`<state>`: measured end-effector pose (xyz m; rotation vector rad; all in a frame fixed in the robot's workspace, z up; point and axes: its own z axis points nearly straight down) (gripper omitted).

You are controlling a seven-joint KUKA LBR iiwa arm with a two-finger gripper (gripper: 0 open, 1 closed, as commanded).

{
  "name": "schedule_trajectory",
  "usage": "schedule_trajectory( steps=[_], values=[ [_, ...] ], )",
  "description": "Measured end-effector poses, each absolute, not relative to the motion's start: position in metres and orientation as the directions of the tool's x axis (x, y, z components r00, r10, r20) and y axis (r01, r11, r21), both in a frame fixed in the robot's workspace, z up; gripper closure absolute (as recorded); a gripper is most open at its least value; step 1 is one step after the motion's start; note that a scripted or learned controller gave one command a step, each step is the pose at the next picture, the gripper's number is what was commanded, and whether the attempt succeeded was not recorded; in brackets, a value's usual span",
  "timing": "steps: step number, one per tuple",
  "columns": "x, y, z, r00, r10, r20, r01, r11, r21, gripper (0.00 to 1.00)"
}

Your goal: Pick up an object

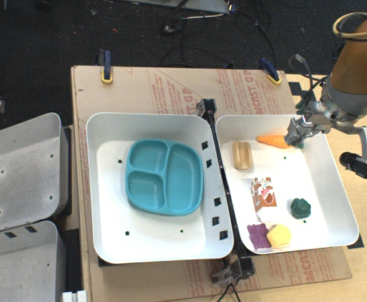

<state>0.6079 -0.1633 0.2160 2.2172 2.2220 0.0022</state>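
The right bin (334,187) holds an orange carrot (271,141) at its far side, a tan bread piece (242,155), a red and white carton (264,196), a dark green lump (300,207), a purple piece (257,236) and a yellow piece (279,234). My gripper (296,136) hangs at the carrot's right end, low over the bin's far right corner. The arm's wrist covers the fingertips, so the carrot's right tip is partly hidden.
The left bin (107,225) carries a teal divided plate (165,176). A black divider (216,168) runs between the bins. Blue and yellow clamps (106,67) pin the cardboard base at the back. White trays (19,168) lie off the bench's left side.
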Motion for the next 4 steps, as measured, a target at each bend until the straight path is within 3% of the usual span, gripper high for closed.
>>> schedule_trajectory(
  steps=[3, 4],
  values=[
    [0.595, -0.01, 0.234, -0.006, 1.0, 0.001, 1.0, 0.006, -0.001, 1.0],
    [0.582, 0.033, 0.231, -0.006, 1.0, 0.001, 1.0, 0.006, -0.003, 1.0]
  ],
)
